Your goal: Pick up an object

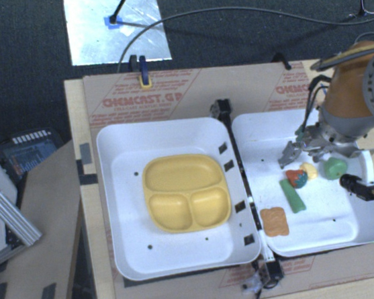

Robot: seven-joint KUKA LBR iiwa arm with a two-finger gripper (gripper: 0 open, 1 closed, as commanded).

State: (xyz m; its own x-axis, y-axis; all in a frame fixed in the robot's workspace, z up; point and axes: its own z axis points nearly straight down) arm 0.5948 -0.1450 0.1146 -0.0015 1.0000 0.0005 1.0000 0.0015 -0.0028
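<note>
We are seeing the gripper (pixel 300 151) hovering low over the right bin (pixel 319 234), its jaws looking spread and holding nothing, small toys lying just beside it, a green stick (pixel 293 195), a green ball (pixel 334 167), a tan piece (pixel 274 221), a yellow divided tray (pixel 185 192) sitting in the left bin (pixel 116 154).

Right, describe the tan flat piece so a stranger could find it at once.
Start at the right-hand white bin. Along its left side, near the front corner, lies the tan flat piece, just below a green stick. It alone is orange-brown and roughly square.
</note>
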